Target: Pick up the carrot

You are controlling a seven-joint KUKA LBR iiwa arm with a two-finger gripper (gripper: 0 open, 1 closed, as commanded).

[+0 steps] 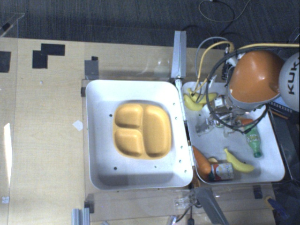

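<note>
Jaws (217,120) mid right bin, carrot (200,159) nearer its front-left corner

A robotics lab: wooden bench (42,125), two white bins (98,139) (side by side), loose cables (216,6)

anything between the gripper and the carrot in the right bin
In the camera view, the stretch of bin floor between the gripper and the carrot looks bare. The can and banana lie off to the side.
</note>
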